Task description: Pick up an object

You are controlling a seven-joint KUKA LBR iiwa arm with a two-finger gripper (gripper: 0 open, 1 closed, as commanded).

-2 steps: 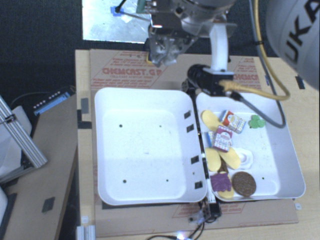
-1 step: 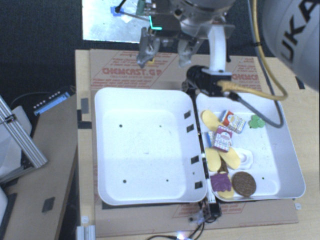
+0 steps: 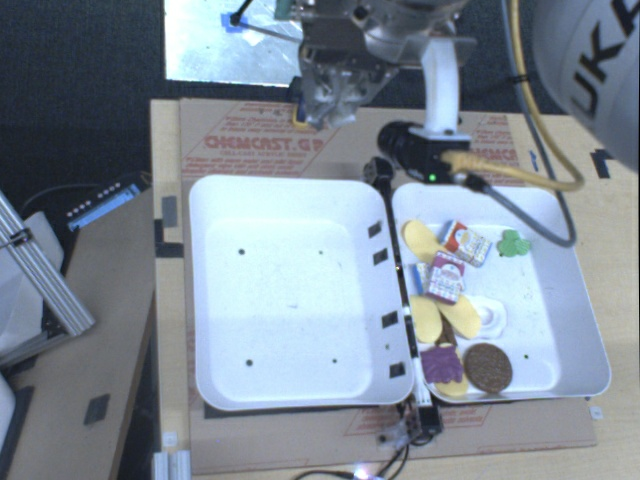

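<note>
My gripper [image 3: 327, 100] hangs high above the bench, behind the far rim of the left bin [image 3: 290, 298] and over the cardboard sheet. Nothing shows between its fingers. The objects lie in the right bin [image 3: 572, 298]: a yellow banana-like piece [image 3: 418, 238], a red and white carton [image 3: 466, 241], a second small printed carton [image 3: 446, 276], a green piece [image 3: 514, 244], a white cup [image 3: 488, 316], yellow pieces [image 3: 444, 319], a brown round disc [image 3: 488, 366] and a purple piece [image 3: 442, 364]. All sit well below and to the right of the gripper.
The objects crowd the right bin's left half, close to the wall between the two bins [image 3: 398, 288]. A yellow cable [image 3: 540, 138] loops over the right bin's far edge. An aluminium frame [image 3: 45, 288] stands at the far left, off the bench.
</note>
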